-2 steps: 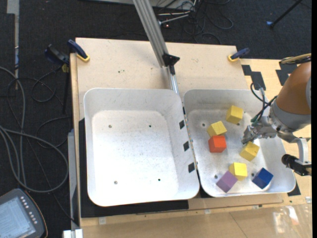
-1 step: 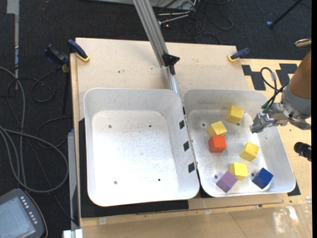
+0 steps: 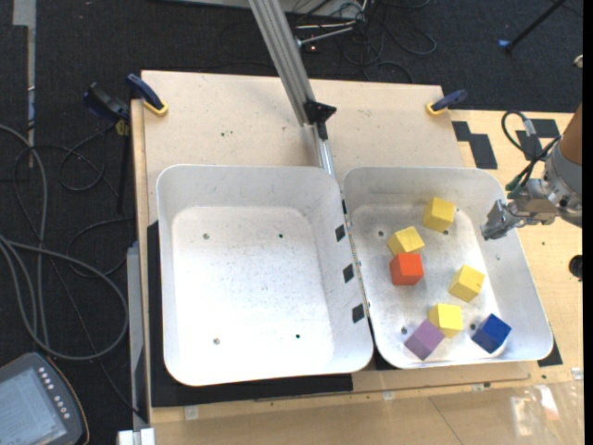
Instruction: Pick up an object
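One end effector [image 3: 496,222] — over right bin's rim [image 3: 501,213]

Two white bins [image 3: 250,193], speckled with dark flecks, sit on a pale beige counter [image 3: 232,109]. In the right bin lie four yellow cubes [image 3: 439,214], an orange-red cube [image 3: 406,269], a purple cube [image 3: 425,338] and a blue cube [image 3: 491,332]. Blue-and-yellow clamps [image 3: 146,94] grip the counter's far corners.

The grey arm [image 3: 567,170] enters from the right edge of the view. Its tool [image 3: 496,221] points leftward and slightly downward. The state of the tool is unresolved at this scale.
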